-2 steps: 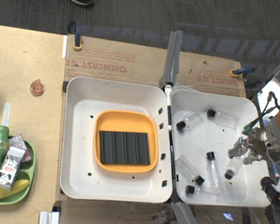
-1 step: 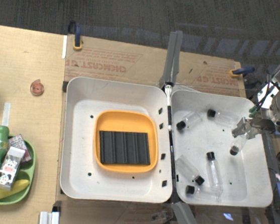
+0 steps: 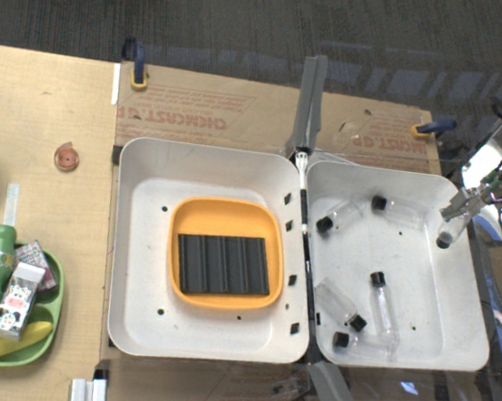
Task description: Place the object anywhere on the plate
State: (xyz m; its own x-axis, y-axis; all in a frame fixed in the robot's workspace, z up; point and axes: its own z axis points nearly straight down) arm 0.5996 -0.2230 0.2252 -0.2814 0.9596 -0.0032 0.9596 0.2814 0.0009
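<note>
We saw clear plastic vials with black caps in the right white bin; one (image 3: 382, 304) lay near-centre, long axis near-to-far, cap at the far end. The claw (image 3: 457, 211) hovered at that bin's far right rim; we could not tell its state. The yellow square plate with a ribbed black insert (image 3: 225, 253) sat in the left bin.

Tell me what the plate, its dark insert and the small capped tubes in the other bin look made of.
The plate looks like matte yellow-orange plastic: uniform colour, rounded moulded rim. The dark insert seems a ribbed grey-black slab, perhaps rubber or foam; dull, no shine. The tubes look like clear plastic or glass, the bin's white showing through, with black caps, likely plastic.
</note>
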